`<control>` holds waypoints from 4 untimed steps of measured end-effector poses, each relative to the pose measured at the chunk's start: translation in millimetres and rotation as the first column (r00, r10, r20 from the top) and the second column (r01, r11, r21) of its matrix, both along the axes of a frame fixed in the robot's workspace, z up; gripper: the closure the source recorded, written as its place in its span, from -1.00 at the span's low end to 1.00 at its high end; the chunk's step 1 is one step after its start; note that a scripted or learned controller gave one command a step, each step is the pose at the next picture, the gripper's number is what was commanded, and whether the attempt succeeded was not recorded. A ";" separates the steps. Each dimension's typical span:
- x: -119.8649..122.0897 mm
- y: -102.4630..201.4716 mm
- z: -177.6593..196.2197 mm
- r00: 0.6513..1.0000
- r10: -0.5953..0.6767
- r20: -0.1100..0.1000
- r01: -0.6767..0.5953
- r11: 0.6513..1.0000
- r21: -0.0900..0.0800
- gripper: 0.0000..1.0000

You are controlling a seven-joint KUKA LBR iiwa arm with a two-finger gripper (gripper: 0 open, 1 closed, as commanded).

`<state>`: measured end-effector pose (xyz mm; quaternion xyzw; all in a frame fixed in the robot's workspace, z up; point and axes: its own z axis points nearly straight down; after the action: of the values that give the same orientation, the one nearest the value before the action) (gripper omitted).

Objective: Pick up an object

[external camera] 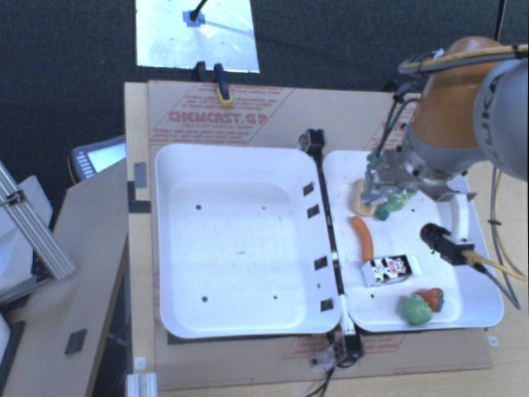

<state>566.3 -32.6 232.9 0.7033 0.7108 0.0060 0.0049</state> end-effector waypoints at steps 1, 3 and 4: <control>-2.2 86.1 100.1 1.000 0.004 -0.002 -0.004 1.000 0.003 1.00; -45.4 194.4 240.5 1.000 -0.001 0.000 0.001 1.000 0.005 1.00; 0.3 238.1 306.5 1.000 -0.003 -0.004 0.003 1.000 0.002 1.00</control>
<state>566.6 205.6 539.4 0.7045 0.7096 0.0052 0.0029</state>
